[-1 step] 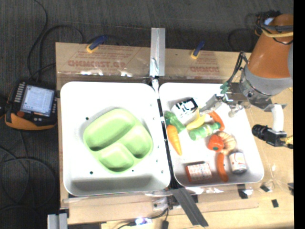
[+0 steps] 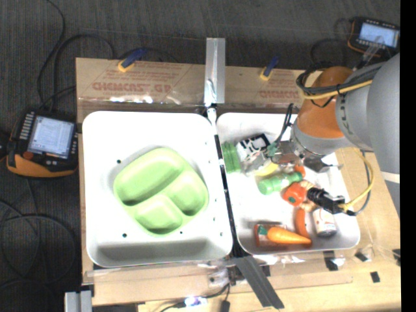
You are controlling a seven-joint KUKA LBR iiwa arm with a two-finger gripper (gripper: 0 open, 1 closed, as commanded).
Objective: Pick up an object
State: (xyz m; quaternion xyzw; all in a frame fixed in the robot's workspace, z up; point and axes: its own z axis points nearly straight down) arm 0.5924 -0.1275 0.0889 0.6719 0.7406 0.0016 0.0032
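The grey arm's jaws (image 2: 281, 153) hovered low over the toy clutter in the right shallow white bin (image 2: 351, 239), their state indiscernible; no object lifted yet.

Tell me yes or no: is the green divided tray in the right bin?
No, the green divided tray lies in the left bin, away from the hand.

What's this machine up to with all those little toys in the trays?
A grey robot arm reaches from the right into the right bin, its gripper low over a pile of toys: a green bottle, a carrot and other small things. Nothing is visibly lifted yet. The left bin holds a green divided tray.
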